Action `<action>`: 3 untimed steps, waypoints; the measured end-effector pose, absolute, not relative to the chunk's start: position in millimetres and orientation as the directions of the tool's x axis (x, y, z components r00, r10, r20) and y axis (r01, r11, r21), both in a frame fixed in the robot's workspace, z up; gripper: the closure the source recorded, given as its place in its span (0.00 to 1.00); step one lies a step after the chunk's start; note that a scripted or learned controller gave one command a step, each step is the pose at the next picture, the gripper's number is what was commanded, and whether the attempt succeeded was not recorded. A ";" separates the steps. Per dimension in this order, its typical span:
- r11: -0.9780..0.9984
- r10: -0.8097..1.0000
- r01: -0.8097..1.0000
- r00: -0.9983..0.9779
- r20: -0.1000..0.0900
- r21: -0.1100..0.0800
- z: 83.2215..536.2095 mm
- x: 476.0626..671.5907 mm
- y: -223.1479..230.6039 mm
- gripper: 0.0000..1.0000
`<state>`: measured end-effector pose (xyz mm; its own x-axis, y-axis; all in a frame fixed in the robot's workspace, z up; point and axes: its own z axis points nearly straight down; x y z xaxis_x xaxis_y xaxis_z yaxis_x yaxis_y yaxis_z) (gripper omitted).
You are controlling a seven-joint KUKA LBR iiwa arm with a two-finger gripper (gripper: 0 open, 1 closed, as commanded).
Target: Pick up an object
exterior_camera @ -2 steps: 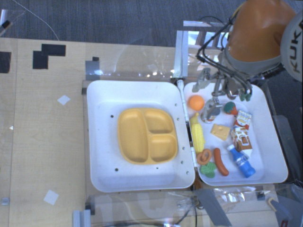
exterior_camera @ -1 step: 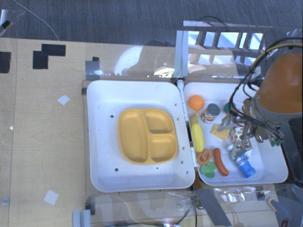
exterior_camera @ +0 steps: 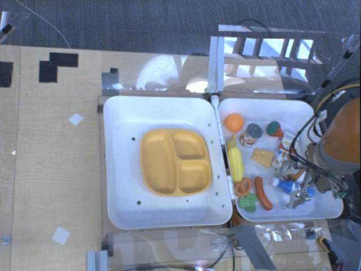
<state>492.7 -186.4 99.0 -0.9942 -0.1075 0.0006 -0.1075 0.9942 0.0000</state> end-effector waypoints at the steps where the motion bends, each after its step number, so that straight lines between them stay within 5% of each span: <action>1: 0.989 0.148 0.148 -0.989 -0.009 0.003 94.4 571.5 -123.8 0.00; 2: 0.964 0.267 0.267 -0.963 0.029 -0.007 101.6 617.8 -111.6 0.00; 3: 0.873 0.487 0.487 -0.873 -0.012 0.002 137.8 599.1 -203.6 0.00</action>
